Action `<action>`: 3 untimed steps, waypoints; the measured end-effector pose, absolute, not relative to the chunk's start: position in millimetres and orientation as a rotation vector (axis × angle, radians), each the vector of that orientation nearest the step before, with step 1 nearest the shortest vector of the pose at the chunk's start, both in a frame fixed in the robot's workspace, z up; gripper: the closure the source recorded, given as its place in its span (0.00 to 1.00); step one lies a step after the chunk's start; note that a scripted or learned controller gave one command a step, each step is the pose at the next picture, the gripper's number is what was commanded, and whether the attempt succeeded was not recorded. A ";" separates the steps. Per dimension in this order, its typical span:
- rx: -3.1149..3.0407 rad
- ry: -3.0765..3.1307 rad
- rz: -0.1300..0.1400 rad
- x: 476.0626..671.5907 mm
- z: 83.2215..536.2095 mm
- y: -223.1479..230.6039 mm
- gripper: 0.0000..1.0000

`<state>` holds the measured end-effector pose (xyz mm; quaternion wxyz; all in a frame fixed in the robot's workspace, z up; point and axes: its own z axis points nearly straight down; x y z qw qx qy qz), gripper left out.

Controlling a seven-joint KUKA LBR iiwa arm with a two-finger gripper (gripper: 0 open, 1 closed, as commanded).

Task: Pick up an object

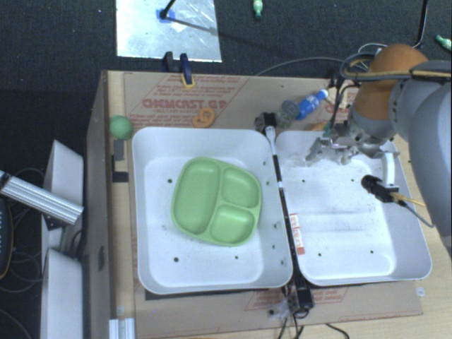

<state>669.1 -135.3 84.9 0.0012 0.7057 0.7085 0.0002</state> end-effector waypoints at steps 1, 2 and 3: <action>2.211 2.224 0.004 670.3 96.4 -135.4 1.00; 2.214 2.218 0.005 669.9 201.2 -175.0 1.00; 2.216 2.221 0.003 669.2 199.1 -174.2 0.00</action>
